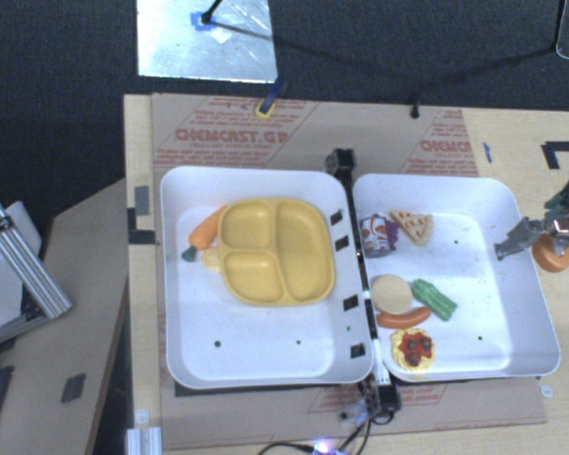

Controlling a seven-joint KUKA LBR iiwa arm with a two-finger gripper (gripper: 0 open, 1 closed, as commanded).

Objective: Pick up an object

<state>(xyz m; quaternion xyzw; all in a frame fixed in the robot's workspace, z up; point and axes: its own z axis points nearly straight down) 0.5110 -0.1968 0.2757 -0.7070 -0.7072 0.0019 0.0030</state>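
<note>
A small pizza (412, 350) (right bin (512, 282)) lies far from the gripper (512, 245), grip unclear.

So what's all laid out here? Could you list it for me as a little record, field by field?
left bin: yellow divided plate, toy carrot against its left edge
right bin: toy foods
near divider, top: purple packet, pizza slice
middle: round bun, green vegetable, sausage
bottom: yellow piece with red topping
gripper: at right bin's right rim, holding nothing visible
arm: enters from right
</note>
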